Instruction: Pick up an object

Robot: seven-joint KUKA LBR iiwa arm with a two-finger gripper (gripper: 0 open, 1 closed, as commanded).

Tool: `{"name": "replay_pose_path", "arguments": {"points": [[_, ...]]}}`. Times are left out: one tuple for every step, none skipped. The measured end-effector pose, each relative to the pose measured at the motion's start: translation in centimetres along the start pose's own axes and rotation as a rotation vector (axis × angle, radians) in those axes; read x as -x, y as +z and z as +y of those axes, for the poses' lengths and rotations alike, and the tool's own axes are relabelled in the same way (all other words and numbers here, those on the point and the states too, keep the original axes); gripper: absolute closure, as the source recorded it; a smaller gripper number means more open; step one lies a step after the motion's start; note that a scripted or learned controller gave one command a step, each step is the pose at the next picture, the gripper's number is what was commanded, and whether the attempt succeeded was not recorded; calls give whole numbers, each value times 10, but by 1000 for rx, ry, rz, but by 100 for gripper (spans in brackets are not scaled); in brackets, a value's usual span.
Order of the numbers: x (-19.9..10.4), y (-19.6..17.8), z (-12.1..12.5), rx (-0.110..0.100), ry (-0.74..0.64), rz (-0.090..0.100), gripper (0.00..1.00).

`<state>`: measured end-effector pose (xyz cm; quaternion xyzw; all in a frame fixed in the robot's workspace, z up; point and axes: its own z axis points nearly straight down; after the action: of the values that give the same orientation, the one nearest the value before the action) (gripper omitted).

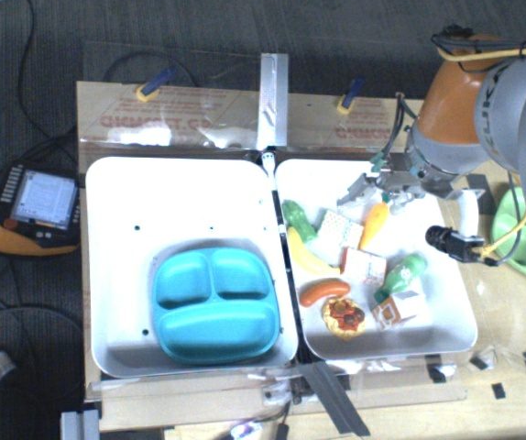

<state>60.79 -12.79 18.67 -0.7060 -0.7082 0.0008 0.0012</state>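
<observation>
My gripper (382,187) hangs over the far part of the right bin (460,324), just above the top end of an orange carrot (373,225). Below it lie several toy foods. These include a white box (339,233), a yellow banana (305,255), a green vegetable (296,219), a red-and-white box (363,267), a sausage (323,291), a small pizza (344,314), a green bottle (400,277) and a small carton (395,311). Nothing is visibly held.
The left bin (116,200) holds a blue divided tray (214,305) at its near side. A metal divider post (273,99) stands behind the seam between the bins. A handheld device (38,204) lies on the floor at left. The arm's orange band (451,94) sits at upper right.
</observation>
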Motion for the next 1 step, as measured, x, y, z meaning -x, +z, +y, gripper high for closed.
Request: {"name": "replay_pose_path", "arguments": {"points": [[8, 5, -29, -1, 229, 0, 0]]}}
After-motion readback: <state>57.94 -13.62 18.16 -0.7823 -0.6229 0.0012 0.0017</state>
